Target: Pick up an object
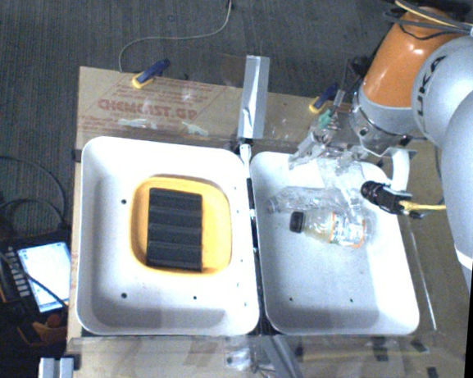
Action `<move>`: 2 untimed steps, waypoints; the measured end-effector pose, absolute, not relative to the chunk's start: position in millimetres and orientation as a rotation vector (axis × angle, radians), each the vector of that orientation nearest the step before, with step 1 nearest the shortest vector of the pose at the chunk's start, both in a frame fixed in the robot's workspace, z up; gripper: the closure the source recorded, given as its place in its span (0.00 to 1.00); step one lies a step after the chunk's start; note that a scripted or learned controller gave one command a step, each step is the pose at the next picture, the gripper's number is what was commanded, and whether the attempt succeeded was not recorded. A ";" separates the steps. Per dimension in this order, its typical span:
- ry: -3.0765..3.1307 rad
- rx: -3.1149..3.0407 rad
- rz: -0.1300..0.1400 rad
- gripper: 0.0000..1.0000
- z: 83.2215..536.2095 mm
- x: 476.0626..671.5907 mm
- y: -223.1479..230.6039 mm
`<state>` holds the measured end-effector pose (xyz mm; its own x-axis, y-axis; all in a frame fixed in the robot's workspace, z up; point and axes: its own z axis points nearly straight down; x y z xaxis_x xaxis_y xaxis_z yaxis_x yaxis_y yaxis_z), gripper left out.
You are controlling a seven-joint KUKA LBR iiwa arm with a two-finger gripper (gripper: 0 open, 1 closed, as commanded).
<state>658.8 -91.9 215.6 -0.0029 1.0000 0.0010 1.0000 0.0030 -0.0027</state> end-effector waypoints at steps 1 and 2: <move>-2.312 -2.156 -0.022 0.00 109.2 628.9 -134.0; -2.395 -2.036 0.001 0.00 194.0 617.1 -184.2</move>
<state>617.1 -184.2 194.0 -0.1609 0.9870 -0.0014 0.9870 0.1609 0.0006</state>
